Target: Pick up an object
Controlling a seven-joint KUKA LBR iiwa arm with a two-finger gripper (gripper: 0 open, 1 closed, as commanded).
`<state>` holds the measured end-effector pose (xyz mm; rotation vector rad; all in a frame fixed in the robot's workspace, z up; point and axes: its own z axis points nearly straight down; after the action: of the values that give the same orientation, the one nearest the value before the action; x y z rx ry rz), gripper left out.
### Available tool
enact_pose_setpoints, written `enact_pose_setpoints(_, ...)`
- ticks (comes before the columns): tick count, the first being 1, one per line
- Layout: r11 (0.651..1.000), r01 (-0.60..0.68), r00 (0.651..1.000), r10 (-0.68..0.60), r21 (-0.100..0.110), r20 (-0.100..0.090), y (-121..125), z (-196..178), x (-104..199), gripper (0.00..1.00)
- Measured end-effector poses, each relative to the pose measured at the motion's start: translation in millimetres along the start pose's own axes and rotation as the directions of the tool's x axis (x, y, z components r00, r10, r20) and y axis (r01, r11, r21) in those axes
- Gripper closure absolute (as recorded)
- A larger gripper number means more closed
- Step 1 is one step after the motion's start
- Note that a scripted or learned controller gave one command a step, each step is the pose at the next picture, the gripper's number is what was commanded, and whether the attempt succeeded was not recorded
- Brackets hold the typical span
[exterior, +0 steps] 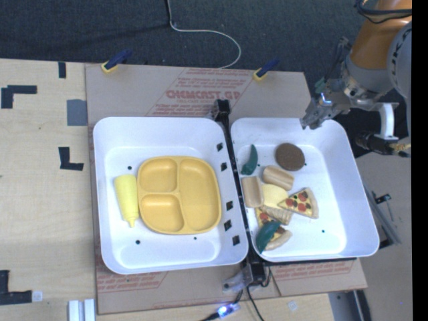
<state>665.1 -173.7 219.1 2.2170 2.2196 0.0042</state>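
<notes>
Left of the divider, your left bin (107, 139) holds one yellow plate (179, 194) and one yellow bottle (126, 198), the right bin (348, 199) a toy-food cluster (277, 196); gripper (311, 120) state unreadable.

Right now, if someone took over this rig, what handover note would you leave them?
Gripper: above the far right corner of the right bin, holding nothing visible; finger state unclear.
Right bin: brown round piece, pizza slice, bread-like pieces, two green items, clustered toward its left side.
Left bin: yellow divided plate, yellow bottle beside it.
Done: nothing picked.
Left: descend, grasp one object, lift.
</notes>
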Motion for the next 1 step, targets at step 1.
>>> enact_pose_setpoints(1,1.0,0.003,1.0,-0.003,0.008,-0.002,-28.5,9.7,44.4,1.0)
